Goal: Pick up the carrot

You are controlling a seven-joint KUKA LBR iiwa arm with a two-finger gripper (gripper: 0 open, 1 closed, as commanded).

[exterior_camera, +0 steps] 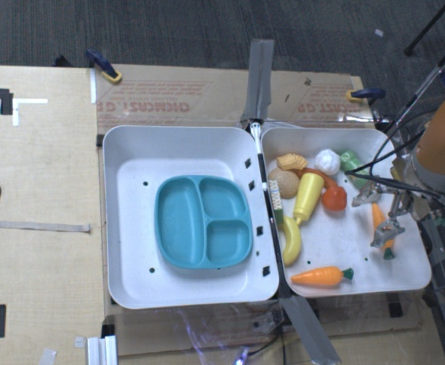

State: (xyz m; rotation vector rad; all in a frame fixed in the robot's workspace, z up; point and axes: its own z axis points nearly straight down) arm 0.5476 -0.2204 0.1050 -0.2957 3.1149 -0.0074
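A pale tabletop (39, 173) carries two white bins, with toy food crowded into the right bin (408, 281). One carrot (319, 277) lies at its near edge. A second carrot (377, 214) is overhung by the claw (383, 223), presumably lowered for grasping; its opening cannot be told

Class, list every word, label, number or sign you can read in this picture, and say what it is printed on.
Red printing on the cardboard sheet behind the bins: two blocks of lettering, upside down and blurred; not readable.
Label on the item at the right bin's left wall: too small to read.
No other text can be read.
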